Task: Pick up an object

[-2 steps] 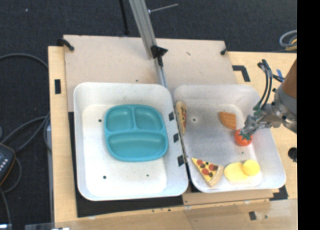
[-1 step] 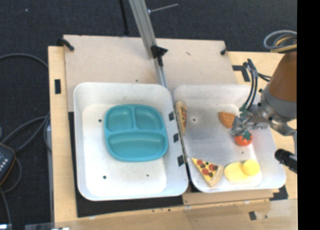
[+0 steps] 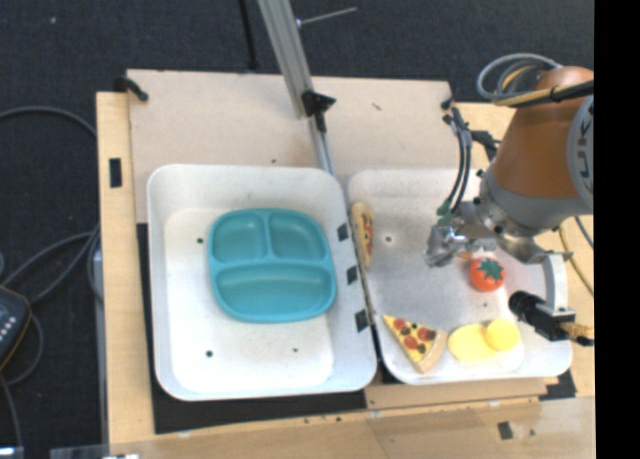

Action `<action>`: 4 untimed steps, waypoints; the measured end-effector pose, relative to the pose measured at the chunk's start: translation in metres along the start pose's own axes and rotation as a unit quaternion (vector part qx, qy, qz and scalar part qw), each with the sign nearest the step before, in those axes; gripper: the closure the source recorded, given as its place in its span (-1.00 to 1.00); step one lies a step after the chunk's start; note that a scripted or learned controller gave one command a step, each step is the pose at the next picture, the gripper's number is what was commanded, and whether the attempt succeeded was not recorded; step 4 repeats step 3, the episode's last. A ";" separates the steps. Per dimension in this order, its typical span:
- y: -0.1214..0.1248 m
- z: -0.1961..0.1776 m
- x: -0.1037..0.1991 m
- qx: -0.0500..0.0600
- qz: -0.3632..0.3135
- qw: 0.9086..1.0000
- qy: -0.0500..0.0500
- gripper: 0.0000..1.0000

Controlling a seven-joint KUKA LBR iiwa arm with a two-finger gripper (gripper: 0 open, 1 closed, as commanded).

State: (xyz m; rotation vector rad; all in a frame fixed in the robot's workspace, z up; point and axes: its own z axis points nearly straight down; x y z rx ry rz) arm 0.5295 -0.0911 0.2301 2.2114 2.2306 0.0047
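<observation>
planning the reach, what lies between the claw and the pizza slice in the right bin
Nothing: in the camera view, only bare white bin floor lies between the claw and the pizza slice. The tomato sits off to the right of that stretch.

Only one trace of lettering: large white characters on the grey arm housing [image 3: 583, 152] at the right edge, cut off by the frame, so just a fragment that looks like "UK" shows, running vertically. Too incomplete to read as a full word. No legible print on the teal divided plate [image 3: 271, 264], the white bins [image 3: 170, 247], the toy pizza slice [image 3: 416, 339], the tomato [image 3: 487, 274] or the yellow piece [image 3: 485, 340]. Nothing readable on the wooden bench [image 3: 250, 117] or the metal rail [image 3: 280, 22] either. Small dark device at the lower left [image 3: 8, 319] carries buttons, markings too small to make out.
</observation>
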 end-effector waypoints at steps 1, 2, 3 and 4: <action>0.004 -0.011 0.053 -0.001 0.000 1.000 0.000 1.00; 0.009 -0.009 0.101 0.000 0.000 1.000 0.000 1.00; 0.001 0.001 0.154 0.001 0.000 1.000 0.000 1.00; 0.001 0.001 0.154 0.001 0.000 1.000 0.000 1.00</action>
